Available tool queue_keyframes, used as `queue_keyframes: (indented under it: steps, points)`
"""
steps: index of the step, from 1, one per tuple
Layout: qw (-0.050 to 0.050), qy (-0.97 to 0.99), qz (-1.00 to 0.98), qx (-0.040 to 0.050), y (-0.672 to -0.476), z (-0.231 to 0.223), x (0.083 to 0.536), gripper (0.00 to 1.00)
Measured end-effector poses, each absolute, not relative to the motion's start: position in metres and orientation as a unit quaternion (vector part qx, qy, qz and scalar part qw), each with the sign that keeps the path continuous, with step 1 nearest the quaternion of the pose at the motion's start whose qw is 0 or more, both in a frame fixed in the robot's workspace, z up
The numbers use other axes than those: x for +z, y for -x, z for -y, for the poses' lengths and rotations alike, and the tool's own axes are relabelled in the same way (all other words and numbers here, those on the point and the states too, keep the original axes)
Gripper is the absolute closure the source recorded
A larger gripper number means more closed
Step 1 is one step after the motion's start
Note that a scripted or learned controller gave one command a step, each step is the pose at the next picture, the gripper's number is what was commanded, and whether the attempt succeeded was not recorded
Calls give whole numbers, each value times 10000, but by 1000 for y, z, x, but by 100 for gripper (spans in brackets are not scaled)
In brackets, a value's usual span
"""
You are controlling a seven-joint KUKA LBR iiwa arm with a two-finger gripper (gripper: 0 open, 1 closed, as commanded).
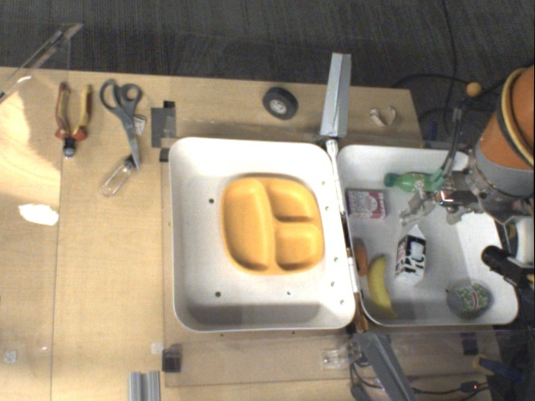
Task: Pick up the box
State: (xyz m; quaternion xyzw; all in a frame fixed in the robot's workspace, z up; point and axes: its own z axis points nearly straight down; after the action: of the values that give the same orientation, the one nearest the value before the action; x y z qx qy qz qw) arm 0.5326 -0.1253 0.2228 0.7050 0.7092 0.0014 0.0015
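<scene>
Camera view: box flat, long axis sideways; gripper state unclear.

Small pink/white box lies flat in right bin's upper-left corner, nr the dividing wall.

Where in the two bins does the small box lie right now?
The box lies in the right bin, near its upper left corner, beside the wall shared with the left bin, above the banana.

Grey arm, orange band
</scene>
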Motion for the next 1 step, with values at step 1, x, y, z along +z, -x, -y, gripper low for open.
queue_keyframes:
  steps: [1]
  points:
    - [7, -7585, -6517, 9, -626, 97, 160, 0]
